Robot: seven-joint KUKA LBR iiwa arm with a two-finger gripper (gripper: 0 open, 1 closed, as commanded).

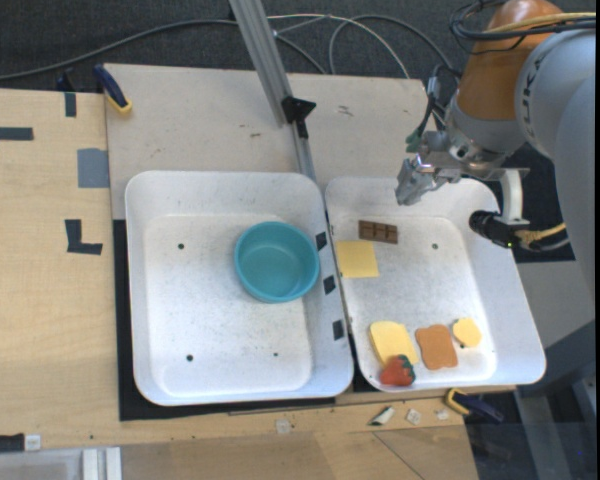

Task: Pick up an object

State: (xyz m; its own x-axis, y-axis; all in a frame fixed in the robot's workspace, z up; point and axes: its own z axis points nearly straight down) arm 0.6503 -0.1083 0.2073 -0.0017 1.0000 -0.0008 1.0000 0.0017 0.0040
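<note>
White bins side by side, arm poised at the right bin's far edge.

A teal bowl [276, 260] sits in the left bin [160, 298]; in the right bin [500, 308] a brown chocolate bar [378, 232] lies with its long axis across the view, just left of and nearer the camera than the gripper [412, 190], which holds nothing; how wide its jaws stand cannot be told.

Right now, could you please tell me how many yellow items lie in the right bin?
3: a flat pale yellow square near the bin's middle, a yellow slab at the front, and a small yellow round piece front right.
</note>
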